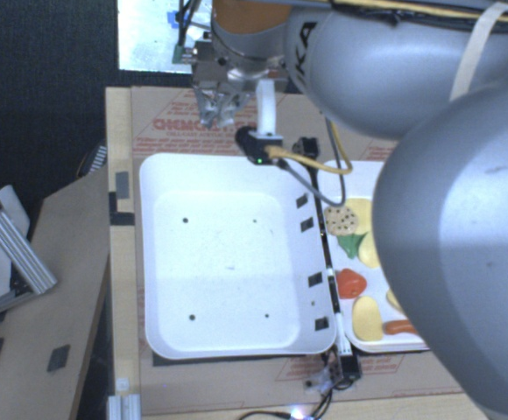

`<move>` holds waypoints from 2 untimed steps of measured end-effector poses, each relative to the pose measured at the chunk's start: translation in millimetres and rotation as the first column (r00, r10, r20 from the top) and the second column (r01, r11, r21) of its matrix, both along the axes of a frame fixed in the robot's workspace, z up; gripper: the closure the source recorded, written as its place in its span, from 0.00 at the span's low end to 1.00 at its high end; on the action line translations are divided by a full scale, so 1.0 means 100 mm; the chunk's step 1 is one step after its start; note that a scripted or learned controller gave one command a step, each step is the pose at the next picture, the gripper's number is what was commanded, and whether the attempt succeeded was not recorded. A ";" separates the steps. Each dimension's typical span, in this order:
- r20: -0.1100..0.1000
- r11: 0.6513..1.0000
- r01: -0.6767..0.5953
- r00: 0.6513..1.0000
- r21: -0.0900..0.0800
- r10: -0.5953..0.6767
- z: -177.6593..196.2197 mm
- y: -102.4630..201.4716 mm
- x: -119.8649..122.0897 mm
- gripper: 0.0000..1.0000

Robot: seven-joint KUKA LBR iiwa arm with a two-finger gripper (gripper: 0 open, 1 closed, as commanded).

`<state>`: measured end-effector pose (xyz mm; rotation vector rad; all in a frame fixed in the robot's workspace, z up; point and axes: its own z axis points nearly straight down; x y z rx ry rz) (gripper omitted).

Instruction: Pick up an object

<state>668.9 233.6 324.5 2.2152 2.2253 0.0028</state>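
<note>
From the overhead camera, you can see the gripper hanging beyond the far edge of the left bin, over the cardboard. Whether it is clenched, you cannot tell. The food pieces, a cookie, a tomato and others, lie in the right bin. Nothing looks picked yet; the whole task remains.

1. The grey arm reaches in from the right and bulks large across the upper and right part of the view.
2. An orange band rings it just above the wrist.
3. The gripper hangs at the top centre, pointing down; nothing shows between its fingertips.
</note>
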 end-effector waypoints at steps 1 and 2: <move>0.000 1.000 -0.001 1.000 0.000 0.001 0.01 0.01 0.00 1.00; 0.000 1.000 -0.001 1.000 -0.001 0.001 0.06 0.01 0.00 1.00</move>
